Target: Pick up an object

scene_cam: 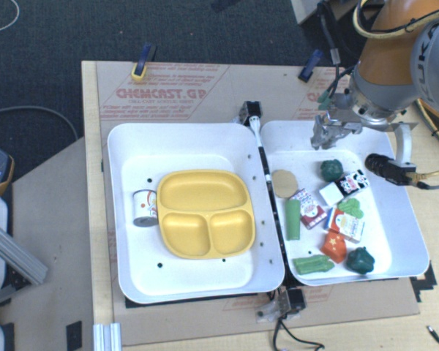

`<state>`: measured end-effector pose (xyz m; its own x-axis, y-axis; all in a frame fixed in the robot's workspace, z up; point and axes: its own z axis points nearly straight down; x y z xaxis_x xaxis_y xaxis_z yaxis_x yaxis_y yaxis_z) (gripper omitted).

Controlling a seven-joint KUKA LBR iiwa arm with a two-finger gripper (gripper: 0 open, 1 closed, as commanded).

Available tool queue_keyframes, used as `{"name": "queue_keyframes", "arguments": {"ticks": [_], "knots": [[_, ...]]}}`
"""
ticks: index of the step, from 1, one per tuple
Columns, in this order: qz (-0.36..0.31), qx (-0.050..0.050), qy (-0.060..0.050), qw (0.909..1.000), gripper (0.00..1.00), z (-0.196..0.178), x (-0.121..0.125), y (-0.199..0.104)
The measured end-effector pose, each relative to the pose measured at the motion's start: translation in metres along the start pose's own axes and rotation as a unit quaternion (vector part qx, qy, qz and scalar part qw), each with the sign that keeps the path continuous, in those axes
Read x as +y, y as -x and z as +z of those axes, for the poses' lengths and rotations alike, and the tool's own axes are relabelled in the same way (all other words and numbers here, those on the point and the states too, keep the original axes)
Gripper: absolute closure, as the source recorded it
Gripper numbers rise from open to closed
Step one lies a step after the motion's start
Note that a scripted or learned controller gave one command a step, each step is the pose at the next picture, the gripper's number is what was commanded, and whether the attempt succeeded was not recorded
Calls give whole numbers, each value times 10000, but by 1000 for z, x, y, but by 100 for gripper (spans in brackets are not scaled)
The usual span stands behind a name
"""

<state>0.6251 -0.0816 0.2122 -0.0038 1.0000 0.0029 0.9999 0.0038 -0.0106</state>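
My gripper (326, 136) hangs over the back of the right bin (402, 225), with nothing seen between its fingers. Just in front of it lie a dark green lump (331, 170), a black-and-white die-like block (355, 182) and a tan round disc (284, 183). Further forward sit a green stick (292, 219), a small red-and-white packet (308, 206), a white block (331, 194), a white-and-red carton (347, 224), an orange piece (335, 246), a dark green piece (361, 260) and a flat green piece (313, 265).
The left bin (124, 196) holds a yellow divided plate (203, 213) and a small can (144, 208) lying on its side to the plate's left. A black divider rail (263, 174) runs between the bins.
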Motion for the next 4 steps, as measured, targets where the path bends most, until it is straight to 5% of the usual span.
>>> {"name": "queue_keyframes", "arguments": {"ticks": [1,4], "knots": [[-5,-1,12,10000,100,-19,-24,-43],[14,-14,32,10000,100,-12,-33,-40]]}}
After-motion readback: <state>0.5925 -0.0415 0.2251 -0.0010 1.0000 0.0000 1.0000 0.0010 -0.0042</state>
